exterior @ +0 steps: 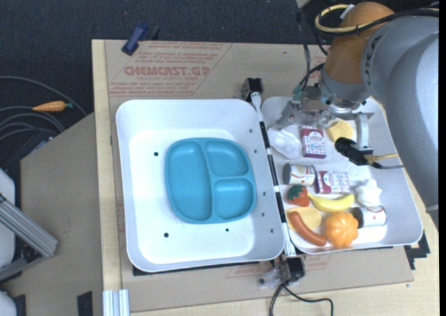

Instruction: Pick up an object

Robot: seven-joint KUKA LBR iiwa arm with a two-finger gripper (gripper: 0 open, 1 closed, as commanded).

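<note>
Nearest the camera, the right bin (pixel 411 227) has most of the clutter at its front edge: an orange round fruit (pixel 341 228), a hot dog (pixel 305 228) beside it, then a banana (pixel 331 201) and a small strawberry-looking thing (pixel 299 194). Just behind those sit a couple of small packs with red and white labels (pixel 332 181), print too small to read, plus another red-labelled carton (pixel 313 144) further back.

The left bin (pixel 139 224) holds a blue divided plate (pixel 210 179), flat and roughly centred.

Further back in the right bin, the pincer (pixel 304 107) hangs low over the bin's far left corner, near a white crumpled item (pixel 284 142). Can't tell how wide it's open, and nothing is visibly in its grip.

Past the bins, the brown worktop (pixel 174 67) sheet reads "CHEMCAST GP" in red, with a small blue clip (pixel 135 39) at its far edge.
</note>
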